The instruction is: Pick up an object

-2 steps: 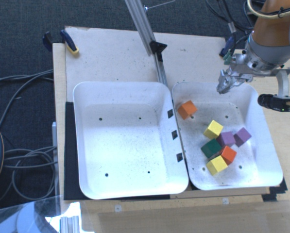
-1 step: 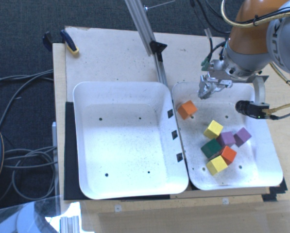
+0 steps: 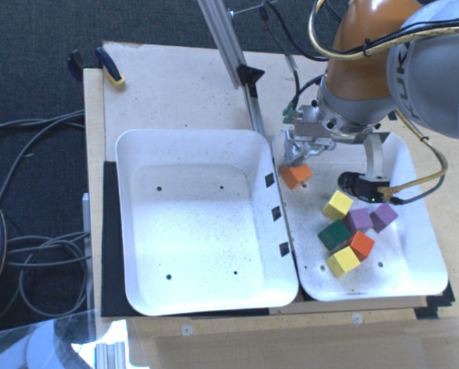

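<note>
- Dark carpet surrounds a pale bench (image 3: 183, 91); loose cables lie on the floor at the left.
- Two white bins sit side by side on the bench: left bin (image 3: 137, 160) and right bin (image 3: 421, 244).
- Arm (image 3: 367, 44) (grey, with an orange band) reaches in from the right, over the right bin's upper part.
- Gripper (image 3: 297, 166) points down at the left edge of the right bin, just beside the divide between the bins.
- Orange block (image 3: 296, 176) sits between the fingertips, tilted; the fingers are closed on it. Whether it is clear of the bin floor cannot be determined.
- Remaining blocks form a cluster lower in the right bin, well apart from the gripper: yellow block (image 3: 338, 204), two purple blocks (image 3: 371, 217), green block (image 3: 335, 234), red block (image 3: 361, 244), second yellow block (image 3: 343, 260).
- Blue-and-yellow clamp (image 3: 110, 66) grips the bench's upper left corner.
- Metal bar (image 3: 221, 29) slants across the bench's top.
</note>
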